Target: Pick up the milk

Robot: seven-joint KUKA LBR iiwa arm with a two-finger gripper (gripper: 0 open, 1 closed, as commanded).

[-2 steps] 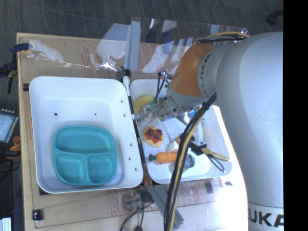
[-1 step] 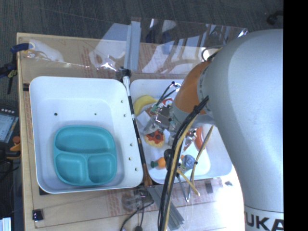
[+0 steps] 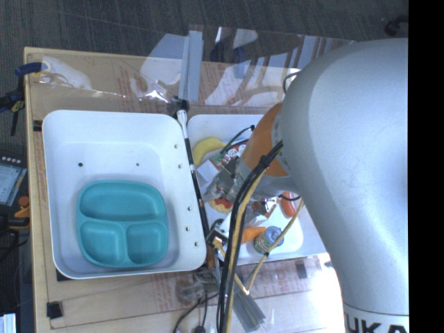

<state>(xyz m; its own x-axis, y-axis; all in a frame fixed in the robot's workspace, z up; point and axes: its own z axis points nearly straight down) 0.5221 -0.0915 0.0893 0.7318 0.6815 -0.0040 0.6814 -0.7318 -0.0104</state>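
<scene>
The milk cannot be picked out among the clutter in the right bin (image 3: 313,245) beneath the arm (image 3: 354,158), so its handling is a guess: likely light, best gripped across its sides.

I have one fixed camera above the bench, looking down at a slant on both shallow white plastic bins: the left one (image 3: 62,186) in full, the right one (image 3: 208,127) largely behind the bulky grey arm (image 3: 354,165), which sits nearest the lens.
</scene>
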